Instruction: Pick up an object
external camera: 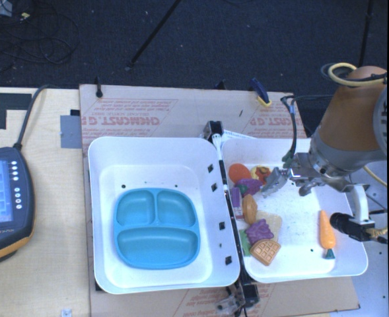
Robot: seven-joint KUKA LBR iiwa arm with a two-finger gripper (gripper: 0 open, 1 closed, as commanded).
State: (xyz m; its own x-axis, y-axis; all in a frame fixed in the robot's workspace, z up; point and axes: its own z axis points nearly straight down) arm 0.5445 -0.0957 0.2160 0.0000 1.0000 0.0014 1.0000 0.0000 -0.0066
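Crowding right bin's (353,264) left edge: toys (259,232).

Two bins sit side by side on the bench (49,131). The left bin (108,164) holds a plate (157,228). The right bin (353,263) holds toy food (a carrot (326,230) lies far right).

Bench (42,263): wood top, brown cardboard sheet (148,114) laid over its middle.
Two white bins sit side by side on the cardboard, left bin (108,157) touching right bin (353,263); teach pendant (2,200) rests at the left edge.
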